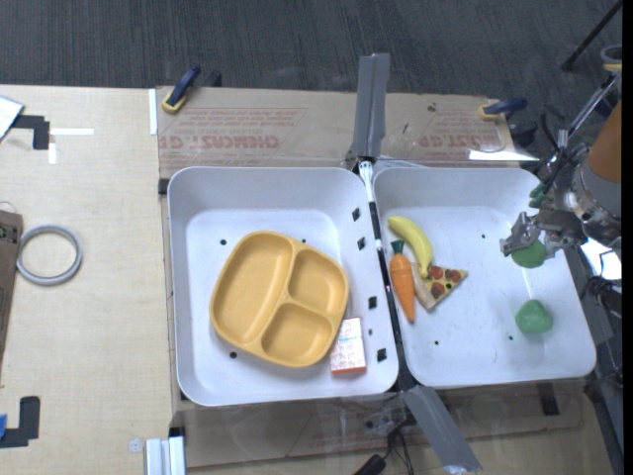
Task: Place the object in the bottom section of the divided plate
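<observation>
one fixed camera is looking down at a slant from above the bench [79,146], standing far enough back to take in both white bins whole. the left bin [188,295] is sitting near the picture's middle, the right bin [475,364] beside it, and dark floor is running along the far edge.

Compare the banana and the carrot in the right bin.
The banana is yellow and curved; the carrot is orange and straight, with a green top. The banana lies higher in the view, the carrot just below it, along the bin's left wall. Both are elongated toy foods, next to the pizza slice.
</observation>
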{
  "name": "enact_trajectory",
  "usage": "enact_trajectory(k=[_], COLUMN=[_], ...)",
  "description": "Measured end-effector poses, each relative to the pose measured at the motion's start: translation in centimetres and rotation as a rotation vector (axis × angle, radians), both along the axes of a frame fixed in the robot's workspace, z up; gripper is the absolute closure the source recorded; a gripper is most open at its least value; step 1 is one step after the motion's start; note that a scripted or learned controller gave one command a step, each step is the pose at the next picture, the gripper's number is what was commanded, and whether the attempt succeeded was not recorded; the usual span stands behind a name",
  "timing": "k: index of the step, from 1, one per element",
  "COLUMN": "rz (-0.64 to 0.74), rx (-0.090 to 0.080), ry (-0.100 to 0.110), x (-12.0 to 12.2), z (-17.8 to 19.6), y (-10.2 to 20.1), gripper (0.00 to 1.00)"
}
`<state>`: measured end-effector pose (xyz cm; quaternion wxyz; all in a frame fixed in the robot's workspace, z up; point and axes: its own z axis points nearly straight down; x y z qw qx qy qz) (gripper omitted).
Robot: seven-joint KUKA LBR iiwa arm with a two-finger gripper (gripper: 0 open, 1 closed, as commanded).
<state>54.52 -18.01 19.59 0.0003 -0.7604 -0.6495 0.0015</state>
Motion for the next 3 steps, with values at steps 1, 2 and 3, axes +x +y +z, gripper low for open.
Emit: enact_trajectory(k=[1,2,3], rz=[-0.012,-0.012,0.205], rx=[0.001,0.0,0.0], ry=[0.0,0.0,-0.001], x=[4.0,4.0,3.5], z=[-0.5,-0.5,10.3], y=[10.0,10.0,8.2], gripper=[1.0,0.0,0.0])
